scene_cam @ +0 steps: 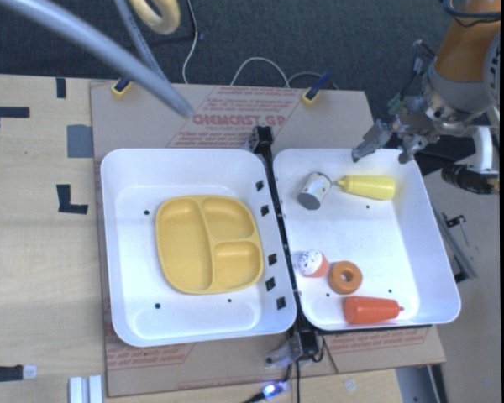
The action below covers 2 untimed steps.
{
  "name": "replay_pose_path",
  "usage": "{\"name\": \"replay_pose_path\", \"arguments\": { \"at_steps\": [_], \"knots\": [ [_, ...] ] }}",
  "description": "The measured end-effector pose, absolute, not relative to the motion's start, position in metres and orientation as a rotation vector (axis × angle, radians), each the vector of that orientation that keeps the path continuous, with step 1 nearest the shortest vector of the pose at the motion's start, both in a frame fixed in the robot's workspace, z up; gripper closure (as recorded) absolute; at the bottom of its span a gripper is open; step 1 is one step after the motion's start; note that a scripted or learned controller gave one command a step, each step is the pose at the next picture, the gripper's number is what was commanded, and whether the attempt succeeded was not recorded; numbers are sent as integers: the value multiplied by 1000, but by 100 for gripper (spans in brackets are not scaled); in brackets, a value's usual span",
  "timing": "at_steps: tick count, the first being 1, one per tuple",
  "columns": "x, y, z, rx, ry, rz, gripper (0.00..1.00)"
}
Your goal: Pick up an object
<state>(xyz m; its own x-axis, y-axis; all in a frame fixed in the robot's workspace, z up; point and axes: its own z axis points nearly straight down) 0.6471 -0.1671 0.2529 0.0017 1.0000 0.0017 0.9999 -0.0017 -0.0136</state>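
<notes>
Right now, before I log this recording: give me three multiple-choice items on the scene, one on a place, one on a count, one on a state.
1. Where does the yellow divided plate lie?
A. in the left bin
B. in the right bin
C. on the cardboard

2. How many objects lie in the right bin?
A. three
B. five
C. seven

3. What does the tool hold?
A. the orange ring
B. the yellow bottle
C. nothing

Answers:
1. A: the plate sits in the left bin.
2. B: grey cup, yellow bottle, orange-and-white piece, orange ring, orange carrot-like piece.
3. C: the tool hangs over the right bin's far rim, nothing between its fingers.
</notes>
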Motion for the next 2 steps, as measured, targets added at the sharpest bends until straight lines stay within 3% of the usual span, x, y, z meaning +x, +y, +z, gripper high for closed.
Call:
{"name": "replay_pose_path", "arguments": {
  "at_steps": [1, 2],
  "knots": [
    [649, -167, 261, -2219, -2223, 2, 0],
    [643, -173, 201, -2218, -2218, 8, 0]
  ]
}}
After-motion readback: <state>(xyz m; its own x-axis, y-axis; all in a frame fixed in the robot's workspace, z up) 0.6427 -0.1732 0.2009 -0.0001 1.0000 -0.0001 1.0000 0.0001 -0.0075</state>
